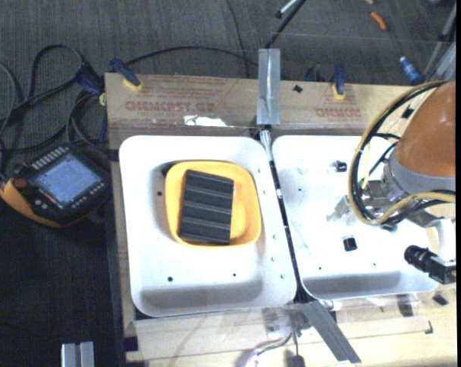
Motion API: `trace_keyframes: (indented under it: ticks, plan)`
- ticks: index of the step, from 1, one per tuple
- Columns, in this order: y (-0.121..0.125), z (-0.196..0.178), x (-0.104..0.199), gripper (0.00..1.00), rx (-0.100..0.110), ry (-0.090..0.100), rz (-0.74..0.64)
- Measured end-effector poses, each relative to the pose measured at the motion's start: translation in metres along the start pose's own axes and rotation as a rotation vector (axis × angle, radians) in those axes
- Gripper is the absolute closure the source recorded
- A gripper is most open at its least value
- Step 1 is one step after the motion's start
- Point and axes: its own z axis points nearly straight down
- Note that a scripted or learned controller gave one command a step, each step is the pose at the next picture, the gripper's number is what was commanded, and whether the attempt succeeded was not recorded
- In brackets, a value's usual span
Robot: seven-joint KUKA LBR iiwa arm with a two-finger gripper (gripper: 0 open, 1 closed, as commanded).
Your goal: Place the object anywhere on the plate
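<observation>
Two shallow white bins sit side by side on the wooden surface [215, 102]. In the left bin [138, 228], a yellow plate [247, 205] with rounded corners and a smooth, glossy rim lies near the middle. And there on the plate rests the object: a dark grey ribbed block [207, 205], rectangular, with raised bars running across its top, lying flat and tilted slightly off square with the plate's edges. It looks matte against the shiny yellow.

Over to the right bin [314, 212]: its white floor carries a couple of small dark bits, one near the upper middle [340, 166] and one lower down [350, 243]. The arm [433, 140] hangs over this bin's right side, orange band on top, grey collar beneath, with yellow and black cables [368, 182] looping around the wrist. The pincer is hidden somewhere under that bulk, and I cannot tell how it stands.

Left of the bins, a handheld controller [58, 186] with a bluish screen lies on the dark floor, black cords curling behind it. A metal strip [269, 86] runs along the seam between the bins.
</observation>
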Motion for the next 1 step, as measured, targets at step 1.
trace_keyframes:
  ticks: [1]
  plan:
    - [0.0000, 0.0000, 0.0000, 0.00, 0.000, 0.000, 0.000]
